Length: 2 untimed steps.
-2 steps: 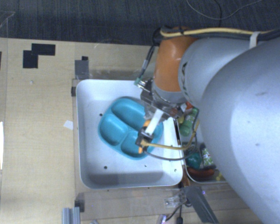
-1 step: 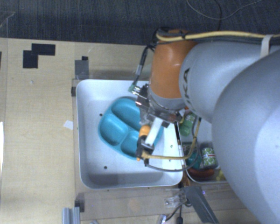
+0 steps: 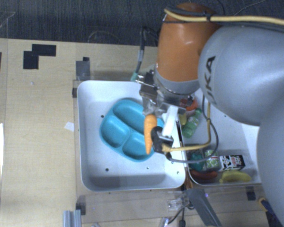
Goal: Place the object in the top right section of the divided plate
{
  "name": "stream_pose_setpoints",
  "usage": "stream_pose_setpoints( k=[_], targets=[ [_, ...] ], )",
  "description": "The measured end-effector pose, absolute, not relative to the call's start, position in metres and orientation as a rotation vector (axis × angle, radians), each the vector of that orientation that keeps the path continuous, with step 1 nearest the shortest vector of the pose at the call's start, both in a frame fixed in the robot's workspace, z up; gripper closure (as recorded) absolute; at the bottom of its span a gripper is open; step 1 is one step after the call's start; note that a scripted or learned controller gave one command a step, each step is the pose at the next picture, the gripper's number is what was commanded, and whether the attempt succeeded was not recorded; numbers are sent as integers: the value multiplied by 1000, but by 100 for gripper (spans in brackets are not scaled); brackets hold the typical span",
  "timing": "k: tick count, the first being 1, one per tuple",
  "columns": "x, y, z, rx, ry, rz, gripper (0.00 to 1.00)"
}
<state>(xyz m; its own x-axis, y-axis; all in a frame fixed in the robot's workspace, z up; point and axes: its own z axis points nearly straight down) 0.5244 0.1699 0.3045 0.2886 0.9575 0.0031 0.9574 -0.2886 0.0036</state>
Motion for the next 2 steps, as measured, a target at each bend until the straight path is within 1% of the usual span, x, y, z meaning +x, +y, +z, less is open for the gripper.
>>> stream_pose_setpoints(
  k=[1, 2],
  targets=[
    [573, 180, 268, 2766, 1489, 3, 100],
    [532, 112, 187, 2810, 1406, 0, 100]
  ],
)
